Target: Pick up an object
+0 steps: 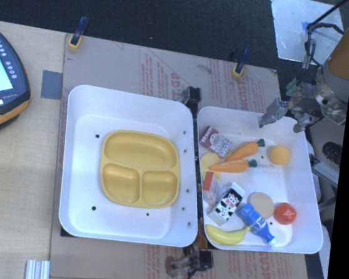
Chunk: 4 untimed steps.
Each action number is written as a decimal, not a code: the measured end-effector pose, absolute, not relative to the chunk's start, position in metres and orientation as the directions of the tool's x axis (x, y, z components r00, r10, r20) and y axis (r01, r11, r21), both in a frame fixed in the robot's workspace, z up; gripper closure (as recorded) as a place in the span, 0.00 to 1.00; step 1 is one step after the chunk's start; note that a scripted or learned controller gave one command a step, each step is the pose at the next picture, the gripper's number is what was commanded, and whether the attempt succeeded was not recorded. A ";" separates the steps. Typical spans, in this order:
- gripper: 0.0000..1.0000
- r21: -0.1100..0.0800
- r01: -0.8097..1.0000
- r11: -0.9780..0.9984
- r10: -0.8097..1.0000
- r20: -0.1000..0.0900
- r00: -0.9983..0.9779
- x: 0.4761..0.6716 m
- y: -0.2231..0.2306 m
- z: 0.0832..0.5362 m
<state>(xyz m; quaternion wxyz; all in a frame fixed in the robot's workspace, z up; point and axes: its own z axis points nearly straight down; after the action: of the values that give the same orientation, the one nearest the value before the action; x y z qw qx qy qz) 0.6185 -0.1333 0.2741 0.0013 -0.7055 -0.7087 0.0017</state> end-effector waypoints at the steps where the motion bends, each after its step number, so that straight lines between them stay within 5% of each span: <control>1: 0.00 -0.007 1.000 0.005 1.000 -0.001 -0.005 0.638 -0.154 0.090; 2: 0.00 -0.002 1.000 0.005 1.000 0.000 -0.005 0.657 -0.157 0.092; 4: 0.00 -0.006 1.000 0.006 1.000 -0.001 -0.006 0.656 -0.142 0.092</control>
<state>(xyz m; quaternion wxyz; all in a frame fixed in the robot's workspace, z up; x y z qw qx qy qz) 0.6559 -0.1424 0.0919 0.0020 -0.7048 -0.7094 0.0026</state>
